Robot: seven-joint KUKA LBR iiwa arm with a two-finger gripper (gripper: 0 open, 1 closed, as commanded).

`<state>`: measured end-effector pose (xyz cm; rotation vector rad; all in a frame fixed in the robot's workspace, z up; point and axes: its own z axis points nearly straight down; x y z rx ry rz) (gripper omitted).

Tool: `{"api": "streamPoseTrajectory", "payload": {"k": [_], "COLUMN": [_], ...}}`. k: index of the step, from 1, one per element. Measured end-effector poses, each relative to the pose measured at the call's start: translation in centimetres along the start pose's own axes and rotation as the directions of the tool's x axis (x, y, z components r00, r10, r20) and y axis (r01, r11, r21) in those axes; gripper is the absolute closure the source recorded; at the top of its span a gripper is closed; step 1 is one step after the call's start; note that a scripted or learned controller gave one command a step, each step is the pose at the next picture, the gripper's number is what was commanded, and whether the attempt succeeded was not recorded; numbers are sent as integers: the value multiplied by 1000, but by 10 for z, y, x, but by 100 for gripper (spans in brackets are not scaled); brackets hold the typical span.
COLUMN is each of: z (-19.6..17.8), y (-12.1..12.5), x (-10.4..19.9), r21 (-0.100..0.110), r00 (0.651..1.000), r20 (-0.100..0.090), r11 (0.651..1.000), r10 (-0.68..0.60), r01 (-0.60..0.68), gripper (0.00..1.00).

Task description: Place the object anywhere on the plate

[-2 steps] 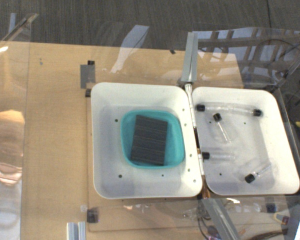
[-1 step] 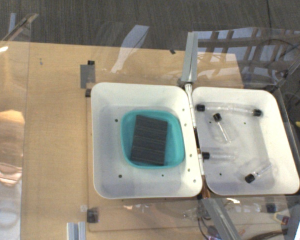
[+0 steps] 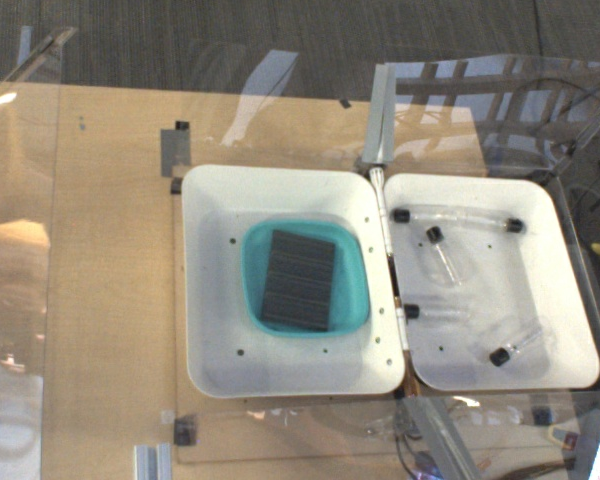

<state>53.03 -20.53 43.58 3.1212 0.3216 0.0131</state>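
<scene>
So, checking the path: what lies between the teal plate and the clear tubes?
In the camera view, the two bins' adjoining white rims separate the teal plate from the clear tubes.

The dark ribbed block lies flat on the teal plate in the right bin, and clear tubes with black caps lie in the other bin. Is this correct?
Not quite. The camera view shows the dark ribbed block flat on the teal plate in the left bin, not the right one. The clear tubes with black caps lie in the right bin.

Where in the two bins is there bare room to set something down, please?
Left bin: a white margin rings the teal plate, widest along its left and near sides; the dark block covers most of the plate. Right bin: clear tubes lie scattered, leaving small gaps mid-floor.
</scene>
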Motion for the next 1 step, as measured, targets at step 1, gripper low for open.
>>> {"api": "streamPoseTrajectory", "payload": {"k": [1], "z": [-1], "y": [-8], "x": [-40], "r21": [0], "r00": [1000], "r20": [-1], "r11": [1000], "r10": [0], "r01": [0], "gripper": [0]}}
